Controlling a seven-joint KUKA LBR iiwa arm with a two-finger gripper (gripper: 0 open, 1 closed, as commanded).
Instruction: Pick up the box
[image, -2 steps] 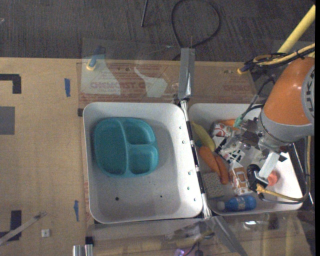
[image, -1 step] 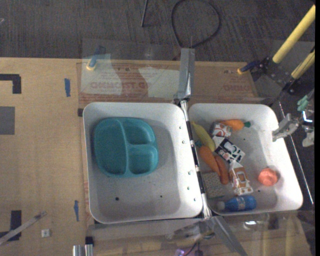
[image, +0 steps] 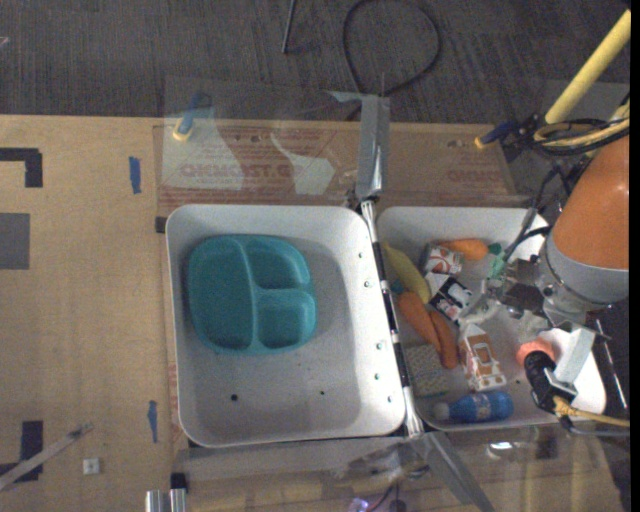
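Your counter (image: 80, 330) of pale board carries two white bins side by side, with grey carpet beyond it. The box (image: 481, 361), a small white-and-orange carton, lies in the right bin (image: 400, 225) with its long axis running roughly toward and away from you. It sits just below and slightly left of the gripper (image: 505, 295), close by. You cannot tell how the jaws stand. An orange carrot (image: 443, 338) lies just left of the box, a blue bottle (image: 482, 407) just below it, another small carton (image: 451, 296) above. The left bin (image: 300, 415) holds a teal divided plate (image: 252, 292).
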